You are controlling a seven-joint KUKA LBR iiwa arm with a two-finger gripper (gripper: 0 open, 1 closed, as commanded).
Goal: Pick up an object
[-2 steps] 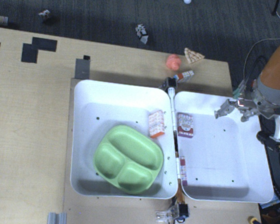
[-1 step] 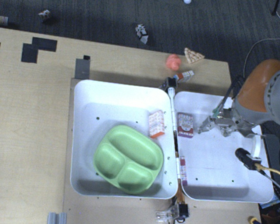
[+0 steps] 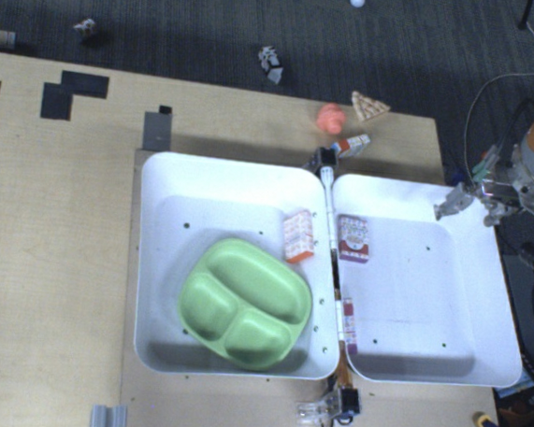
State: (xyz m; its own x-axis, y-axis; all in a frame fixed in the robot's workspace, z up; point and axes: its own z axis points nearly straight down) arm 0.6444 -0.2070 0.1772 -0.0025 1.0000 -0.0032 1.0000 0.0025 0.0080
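A green divided plate (image 3: 244, 301) lies in the left bin (image 3: 165, 245), toward its front. A small orange and white packet (image 3: 298, 236) rests just behind the plate near the bin's right wall. In the right bin (image 3: 446, 310) a red and white packet (image 3: 353, 238) lies at the far left corner. My gripper (image 3: 473, 203) hangs at the far right corner of the right bin, above its rim, well away from all three objects. Nothing shows between its fingers.
On the bench behind the bins lie an orange ball (image 3: 331, 118), a wedge-shaped piece (image 3: 368, 106) and a small tube (image 3: 350, 146). Cables run along the divider between the bins and past the right edge. A connector (image 3: 333, 407) sits at the front.
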